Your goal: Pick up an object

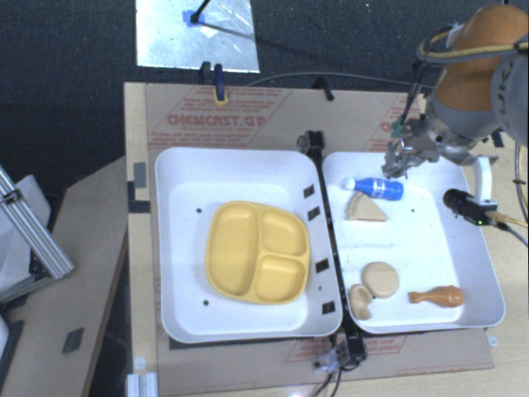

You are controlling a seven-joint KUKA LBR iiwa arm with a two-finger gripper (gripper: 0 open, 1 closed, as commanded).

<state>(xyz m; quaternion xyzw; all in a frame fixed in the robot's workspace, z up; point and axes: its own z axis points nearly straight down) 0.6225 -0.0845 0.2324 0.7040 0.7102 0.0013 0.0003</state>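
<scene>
A yellow plate (256, 252) with three sections is sitting in the left white bin (178, 180). A shiny sheet (165, 31) is lying at twelve o'clock from that bin, and a metal bar (33, 234) is leaning at nine o'clock.

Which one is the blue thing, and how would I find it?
Look in the right bin, at its far end under the gripper. The bottle lies on its side just above a tan wedge. It is the only blue thing there; the rest are tan or brown.
</scene>
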